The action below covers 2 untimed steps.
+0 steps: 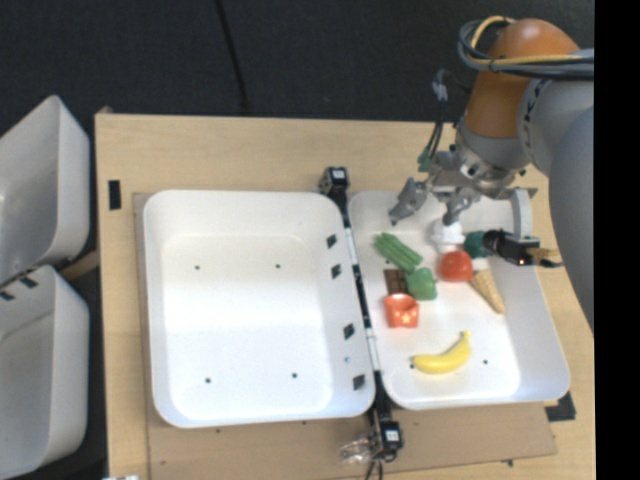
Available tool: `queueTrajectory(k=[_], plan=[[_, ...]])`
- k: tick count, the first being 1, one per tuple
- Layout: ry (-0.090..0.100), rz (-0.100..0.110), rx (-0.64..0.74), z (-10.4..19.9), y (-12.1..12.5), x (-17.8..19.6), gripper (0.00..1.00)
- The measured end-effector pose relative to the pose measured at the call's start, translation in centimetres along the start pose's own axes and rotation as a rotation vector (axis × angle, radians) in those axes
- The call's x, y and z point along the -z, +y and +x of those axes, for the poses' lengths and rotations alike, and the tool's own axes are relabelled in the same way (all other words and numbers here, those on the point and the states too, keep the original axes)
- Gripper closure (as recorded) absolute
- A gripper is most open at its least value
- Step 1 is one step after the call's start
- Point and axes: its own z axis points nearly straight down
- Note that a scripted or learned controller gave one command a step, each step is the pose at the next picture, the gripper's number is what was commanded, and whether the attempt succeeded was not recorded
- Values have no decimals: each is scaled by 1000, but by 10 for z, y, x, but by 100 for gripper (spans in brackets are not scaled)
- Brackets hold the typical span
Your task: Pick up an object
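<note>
Two white bins: the left bin [240, 308] and the right bin [530, 358]. One banana [443, 357] lies roughly left-right, tip up-right. Gripper [432, 206] fingers spread, holding nothing.

A pale wooden worktop [240, 153] carries two shallow white bins — the left bin [240, 308] and the right bin [525, 353] — touching along a middle seam. Two white containers [35, 268] stand just off the worktop's left edge — dark floor [250, 38] behind.
</note>
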Motion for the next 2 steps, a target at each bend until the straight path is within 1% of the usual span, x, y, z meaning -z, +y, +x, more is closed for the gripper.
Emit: queueTrajectory(k=[1, 2], plan=[[-1, 10, -4, -41, -93, -55, 0], [-2, -7, 1, 2, -106, -91, 0]])
